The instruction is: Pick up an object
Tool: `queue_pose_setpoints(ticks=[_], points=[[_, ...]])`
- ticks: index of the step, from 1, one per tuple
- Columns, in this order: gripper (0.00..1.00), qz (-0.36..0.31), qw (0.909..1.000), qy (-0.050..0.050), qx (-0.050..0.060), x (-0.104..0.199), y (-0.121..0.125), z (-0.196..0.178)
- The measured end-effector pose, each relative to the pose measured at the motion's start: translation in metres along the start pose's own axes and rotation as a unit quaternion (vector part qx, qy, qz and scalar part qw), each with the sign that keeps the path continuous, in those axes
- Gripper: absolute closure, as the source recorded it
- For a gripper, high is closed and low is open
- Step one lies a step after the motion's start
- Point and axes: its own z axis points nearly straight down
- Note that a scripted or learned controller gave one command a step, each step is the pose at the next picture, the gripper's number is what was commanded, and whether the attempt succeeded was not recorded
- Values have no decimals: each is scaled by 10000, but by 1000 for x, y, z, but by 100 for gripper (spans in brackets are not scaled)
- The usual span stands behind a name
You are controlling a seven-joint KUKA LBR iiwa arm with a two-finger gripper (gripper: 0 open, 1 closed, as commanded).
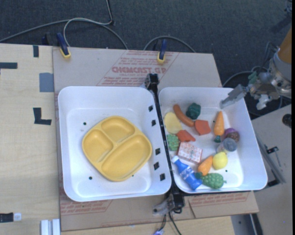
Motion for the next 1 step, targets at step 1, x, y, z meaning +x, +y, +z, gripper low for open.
queue_pose_setpoints(ticks=[1], points=[[0,-2,10000,15,30,51,31,173]])
